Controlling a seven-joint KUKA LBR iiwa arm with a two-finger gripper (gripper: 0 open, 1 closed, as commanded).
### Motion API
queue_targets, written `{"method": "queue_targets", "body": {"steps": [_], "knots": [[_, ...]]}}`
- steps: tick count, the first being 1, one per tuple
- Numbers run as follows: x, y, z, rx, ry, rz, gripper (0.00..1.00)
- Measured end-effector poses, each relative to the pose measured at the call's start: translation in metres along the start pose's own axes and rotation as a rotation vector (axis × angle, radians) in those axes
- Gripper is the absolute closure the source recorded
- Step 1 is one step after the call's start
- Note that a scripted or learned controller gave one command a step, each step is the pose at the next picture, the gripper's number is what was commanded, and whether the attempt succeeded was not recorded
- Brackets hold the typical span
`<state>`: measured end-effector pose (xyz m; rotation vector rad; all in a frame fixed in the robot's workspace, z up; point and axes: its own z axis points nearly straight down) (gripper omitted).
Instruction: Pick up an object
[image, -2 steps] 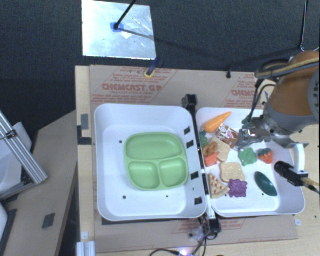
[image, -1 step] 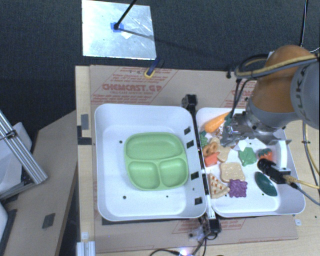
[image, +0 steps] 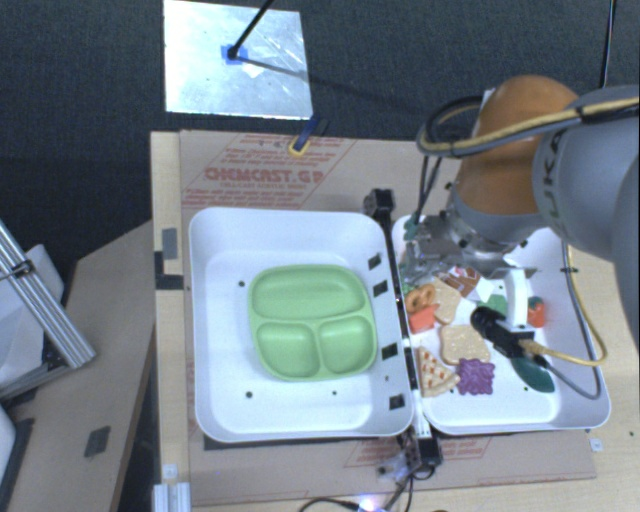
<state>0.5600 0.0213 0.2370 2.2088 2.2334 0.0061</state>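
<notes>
The right bin (image: 585, 405) holds several toy foods: a pretzel (image: 421, 297), an orange-red piece (image: 424, 319), a bread slice (image: 463, 343), a purple grape bunch (image: 477, 376), a waffle-like wedge (image: 433, 372) and a small green piece (image: 495, 300). My gripper (image: 427, 260) hangs low over the back left of this bin, just behind the pretzel, under the grey and orange wrist. The wrist hides what lies directly beneath it. I see nothing held.
A light green divided plate (image: 310, 320) lies in the left bin (image: 215, 400). A black-clipped divider (image: 392, 300) separates the two bins. A dark teal piece (image: 537, 375) and a red-orange piece (image: 537, 312) lie at the right bin's right side.
</notes>
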Motion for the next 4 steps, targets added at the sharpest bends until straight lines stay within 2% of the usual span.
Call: {"method": "queue_targets", "body": {"steps": [1, 2, 3, 4], "knots": [[0.056, 0.005, 0.019, 0.003, -0.001, 0.002, 1.0], [0.047, 0.001, 0.002, 0.001, -0.002, 0.009, 1.0], [0.054, -0.001, 0.009, 0.003, -0.002, 0.006, 1.0], [0.04, 0.0, 0.022, 0.003, -0.003, 0.011, 1.0]]}}
